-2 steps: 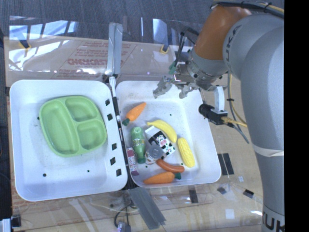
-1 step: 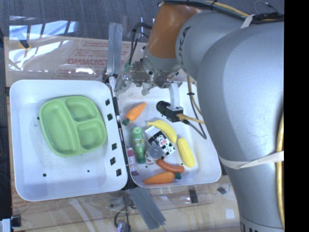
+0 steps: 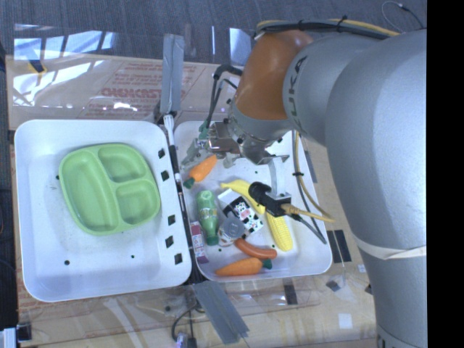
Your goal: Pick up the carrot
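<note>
Gripper hangs over carrot nr right bin's left wall; finger state unclear. Risk: fingers hit wall, carrot rolls off.

Right bin crowded; carrot hemmed by bin wall, green bottle.

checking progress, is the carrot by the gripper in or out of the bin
In: the carrot lies inside the right bin, near its upper left corner.

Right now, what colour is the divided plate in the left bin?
Light green: the divided plate, seen clearest in the camera view.
</note>
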Tool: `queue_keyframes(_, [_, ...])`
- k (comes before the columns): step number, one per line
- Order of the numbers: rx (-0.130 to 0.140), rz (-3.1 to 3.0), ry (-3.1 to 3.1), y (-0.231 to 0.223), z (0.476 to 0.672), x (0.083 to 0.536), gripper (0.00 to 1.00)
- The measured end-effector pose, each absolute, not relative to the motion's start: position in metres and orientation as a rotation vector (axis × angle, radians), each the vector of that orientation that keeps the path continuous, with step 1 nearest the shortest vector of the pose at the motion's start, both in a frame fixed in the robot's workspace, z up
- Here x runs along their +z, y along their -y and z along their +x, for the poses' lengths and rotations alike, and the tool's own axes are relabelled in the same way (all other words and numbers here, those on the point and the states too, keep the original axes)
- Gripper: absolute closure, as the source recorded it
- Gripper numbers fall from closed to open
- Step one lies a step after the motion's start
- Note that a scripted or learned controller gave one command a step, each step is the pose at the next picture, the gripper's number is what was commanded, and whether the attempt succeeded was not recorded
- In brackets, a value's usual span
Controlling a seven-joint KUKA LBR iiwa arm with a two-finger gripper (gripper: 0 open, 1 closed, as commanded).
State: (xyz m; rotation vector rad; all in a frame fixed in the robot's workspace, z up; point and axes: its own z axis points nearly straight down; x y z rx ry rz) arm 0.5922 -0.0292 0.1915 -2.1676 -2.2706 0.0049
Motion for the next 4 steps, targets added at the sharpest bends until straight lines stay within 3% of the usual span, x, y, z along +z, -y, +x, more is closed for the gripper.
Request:
queue_keyframes(1, [0.005,-2.334,2.1,0.092,0.629,0.14,0.0])
queue_keyframes(2, [0.004,-2.266,2.17,0.099,0.645,0.091,0.0])
queue_keyframes(3, [0.005,-2.259,2.176,0.097,0.646,0.101,1.0])
queue_keyframes(4, [0.001,-2.18,2.261,0.045,0.657,0.193,1.0])
